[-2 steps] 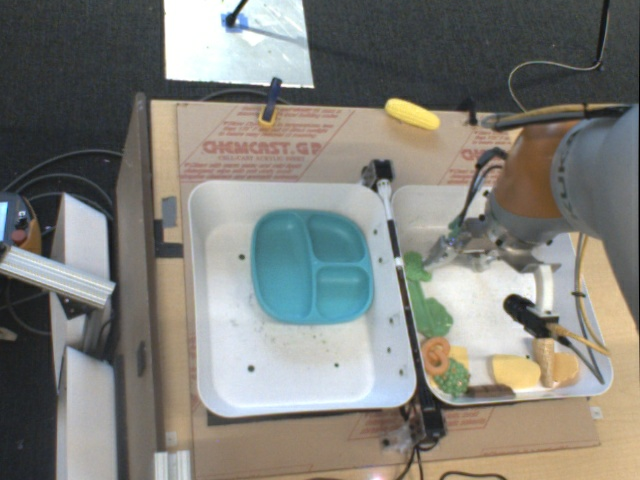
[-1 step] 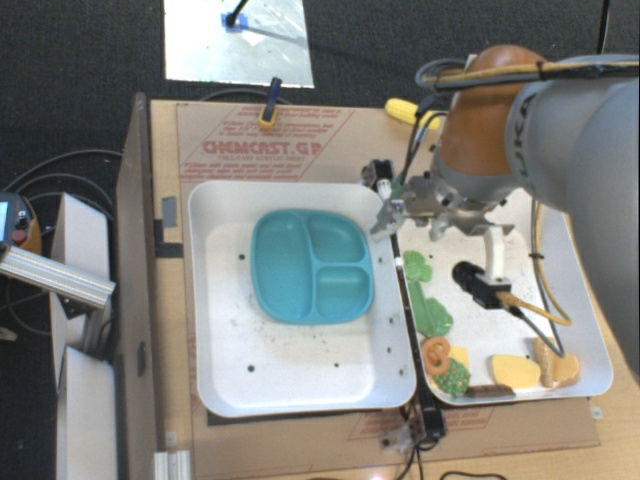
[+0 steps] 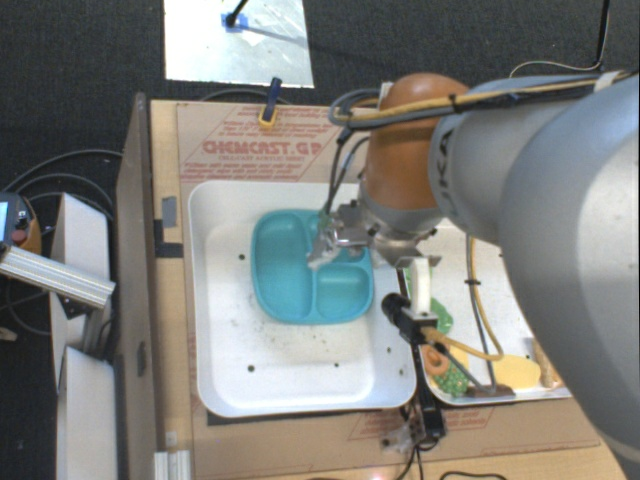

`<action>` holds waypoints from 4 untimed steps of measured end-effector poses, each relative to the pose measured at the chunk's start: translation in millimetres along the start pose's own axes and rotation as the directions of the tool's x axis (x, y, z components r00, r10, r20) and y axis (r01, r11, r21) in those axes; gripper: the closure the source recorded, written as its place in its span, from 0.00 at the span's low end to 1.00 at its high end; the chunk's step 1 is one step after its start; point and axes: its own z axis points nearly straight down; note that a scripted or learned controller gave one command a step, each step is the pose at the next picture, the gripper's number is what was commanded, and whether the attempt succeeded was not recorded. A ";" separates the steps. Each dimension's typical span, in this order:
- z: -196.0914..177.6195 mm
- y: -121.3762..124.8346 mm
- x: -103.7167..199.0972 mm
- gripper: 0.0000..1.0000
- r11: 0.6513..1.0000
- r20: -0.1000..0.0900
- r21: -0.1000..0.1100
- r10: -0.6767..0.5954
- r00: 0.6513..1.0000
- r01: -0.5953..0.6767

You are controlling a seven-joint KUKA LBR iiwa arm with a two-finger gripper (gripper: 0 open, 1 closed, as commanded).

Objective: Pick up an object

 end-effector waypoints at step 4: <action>0.6 -32.3 -179.9 0.00 1.000 0.002 0.006 0.015 1.000 -0.015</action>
